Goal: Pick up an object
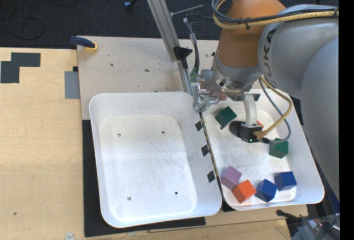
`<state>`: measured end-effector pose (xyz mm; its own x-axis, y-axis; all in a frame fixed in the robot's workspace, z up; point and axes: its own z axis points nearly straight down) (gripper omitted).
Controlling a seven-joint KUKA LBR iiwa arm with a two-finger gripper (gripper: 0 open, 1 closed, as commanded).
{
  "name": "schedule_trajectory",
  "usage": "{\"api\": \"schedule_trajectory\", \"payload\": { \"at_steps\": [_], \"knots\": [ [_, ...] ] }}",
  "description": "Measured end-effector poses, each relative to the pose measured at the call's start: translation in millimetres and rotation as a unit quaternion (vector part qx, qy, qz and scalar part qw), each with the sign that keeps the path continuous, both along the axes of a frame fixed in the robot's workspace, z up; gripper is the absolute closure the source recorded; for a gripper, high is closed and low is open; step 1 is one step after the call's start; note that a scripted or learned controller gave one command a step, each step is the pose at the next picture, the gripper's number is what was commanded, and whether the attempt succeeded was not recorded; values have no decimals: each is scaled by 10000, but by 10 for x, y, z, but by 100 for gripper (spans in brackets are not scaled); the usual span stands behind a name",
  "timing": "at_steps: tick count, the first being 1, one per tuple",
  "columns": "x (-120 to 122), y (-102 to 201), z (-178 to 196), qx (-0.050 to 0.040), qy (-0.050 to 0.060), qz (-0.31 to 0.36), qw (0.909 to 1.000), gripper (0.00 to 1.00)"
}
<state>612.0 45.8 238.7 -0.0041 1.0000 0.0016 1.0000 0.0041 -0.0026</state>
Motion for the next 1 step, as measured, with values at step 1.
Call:
{"api": "schedule_trajectory", "payload": {
  "at_steps": [1],
  "knots": [
    [-129, 461, 10, 0, 11, 3, 10000, 100]
  ]
}}
